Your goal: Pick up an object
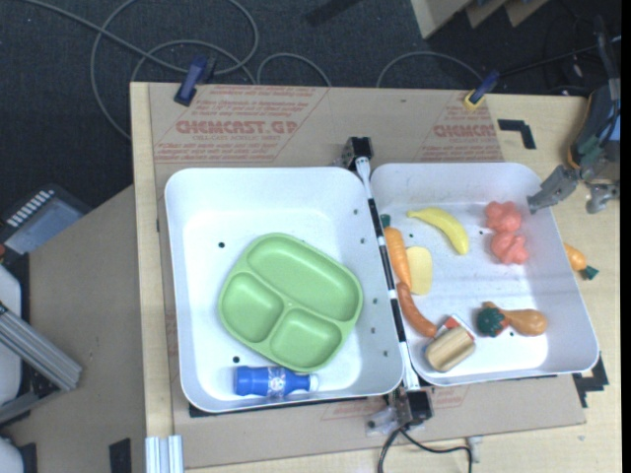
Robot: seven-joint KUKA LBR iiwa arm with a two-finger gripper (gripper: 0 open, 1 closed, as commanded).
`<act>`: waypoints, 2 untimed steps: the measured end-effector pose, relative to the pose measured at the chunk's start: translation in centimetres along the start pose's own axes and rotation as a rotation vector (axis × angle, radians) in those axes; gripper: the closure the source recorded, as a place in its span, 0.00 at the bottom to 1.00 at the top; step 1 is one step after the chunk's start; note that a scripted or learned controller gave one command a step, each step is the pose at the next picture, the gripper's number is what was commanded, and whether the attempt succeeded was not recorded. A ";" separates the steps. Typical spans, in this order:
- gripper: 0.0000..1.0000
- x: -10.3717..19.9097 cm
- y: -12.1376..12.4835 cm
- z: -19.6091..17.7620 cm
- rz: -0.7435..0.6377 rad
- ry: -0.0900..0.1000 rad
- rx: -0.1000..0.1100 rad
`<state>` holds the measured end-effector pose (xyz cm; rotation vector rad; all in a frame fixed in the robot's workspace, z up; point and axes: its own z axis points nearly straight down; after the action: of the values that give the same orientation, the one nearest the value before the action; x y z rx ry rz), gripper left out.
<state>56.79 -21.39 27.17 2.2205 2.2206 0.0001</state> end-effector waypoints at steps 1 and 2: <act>0.00 0.7 3.7 11.6 -0.002 0.002 0.003; 0.00 0.8 4.0 18.8 -0.001 0.002 0.004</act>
<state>60.83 -20.56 8.37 2.2219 2.2249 -0.0020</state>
